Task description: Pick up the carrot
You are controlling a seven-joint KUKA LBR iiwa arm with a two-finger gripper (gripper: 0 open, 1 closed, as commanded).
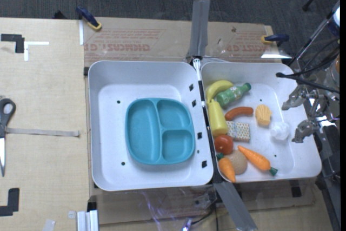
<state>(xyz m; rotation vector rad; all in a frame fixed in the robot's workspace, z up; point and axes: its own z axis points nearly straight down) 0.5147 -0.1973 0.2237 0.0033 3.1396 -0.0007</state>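
Carrot [254, 158] lies diagonally, green end lower right

A teal divided plate [160, 131] is shown centred in the left bin [102, 84]. In the right bin [270, 76], a banana [218, 87] and green bottle [234, 93] are placed at 11 o'clock, a sausage [239, 112] near centre, and a tomato [223, 144] at 8 o'clock. Scissors [4, 121] are laid on the table [43, 94] at 9 o'clock.
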